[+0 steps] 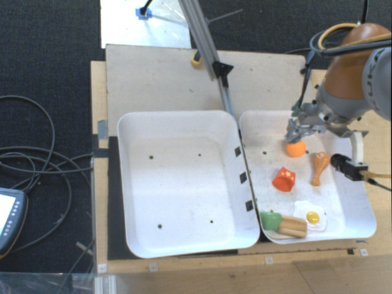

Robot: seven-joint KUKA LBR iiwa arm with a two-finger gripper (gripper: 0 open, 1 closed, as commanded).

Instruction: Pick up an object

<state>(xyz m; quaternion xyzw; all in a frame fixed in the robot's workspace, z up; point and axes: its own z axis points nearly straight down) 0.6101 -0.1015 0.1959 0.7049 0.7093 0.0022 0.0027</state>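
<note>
The jaws (pixel 298 133) hover in the right white bin (pixel 361 216), directly over and touching the small round orange toy fruit (pixel 296 149), which sits just on their near side. Whether they are open or closed I cannot tell. The fruit has no long axis.

Overhead slanted view of a bench with two shallow white bins side by side. The left bin (pixel 184 182) fills the centre of the frame. The right bin (pixel 352 216) sits at centre right and holds toy food. The grey arm (pixel 358 72), with its orange band, reaches in from the upper right. Its gripper (pixel 298 133) is directly over a small orange ball (pixel 296 149). Below the ball lie a red pepper piece (pixel 284 179) and, to its right, a chicken drumstick (pixel 319 166). Along the bin's lower edge are a green vegetable (pixel 269 218), a bread roll (pixel 292 226) and a fried egg (pixel 312 216).
</note>
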